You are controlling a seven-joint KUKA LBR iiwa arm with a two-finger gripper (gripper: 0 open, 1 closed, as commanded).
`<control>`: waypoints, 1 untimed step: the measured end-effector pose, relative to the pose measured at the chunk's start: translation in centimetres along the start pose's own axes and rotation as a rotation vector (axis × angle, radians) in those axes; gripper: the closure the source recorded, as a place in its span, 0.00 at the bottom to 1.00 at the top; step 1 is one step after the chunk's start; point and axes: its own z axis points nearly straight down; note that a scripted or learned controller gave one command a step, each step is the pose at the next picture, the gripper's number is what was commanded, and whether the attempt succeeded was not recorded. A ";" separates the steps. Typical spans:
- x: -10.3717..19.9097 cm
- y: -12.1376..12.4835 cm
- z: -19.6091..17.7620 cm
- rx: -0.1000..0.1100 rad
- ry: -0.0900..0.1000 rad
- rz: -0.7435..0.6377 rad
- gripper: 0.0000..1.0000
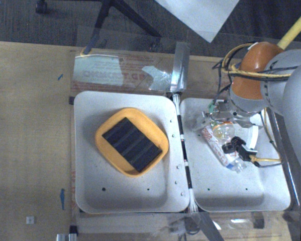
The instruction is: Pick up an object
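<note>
— One gripper (222, 122), down low in the right bin (247, 193), near its back-left corner. Can you see whether it's clamped or slack?

— I cannot tell from here; the wrist hides the tip. Nothing is visibly gripped.

— What's under it?

— A clear packet (223, 149) with red and white print. It lies on the bin floor at a slant, running from the gripper toward the middle of the bin. Its upper end sits right beneath the gripper; touching or not, I can't say.

— And above the gripper?

— The orange band (257, 60), then the grey arm (293, 84) going off to the right.

— The other bin?

— The left bin (86, 189) holds a yellow dish (140, 117), rounded at the corners and turned at an angle, with a dark ribbed panel (131, 144) lying in it. It sits around the middle of the bin, well apart from the gripper.

— The bins touch?

— Side by side, edges meeting along the centre. A metal bracket (180, 68) stands at the far end of that seam, and a strip of clear plastic (112, 72) is taped down just behind the left bin.

— What are they on?

— A pale wooden bench (29, 136), with a few small blue marks. Beyond it is dark carpet (19, 25), the black legs of an office chair (103, 9), and a white sheet (196, 11) lying at an angle.
</note>
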 end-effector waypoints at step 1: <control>1.0 -0.9 -9.1 0.002 0.001 -0.086 0.00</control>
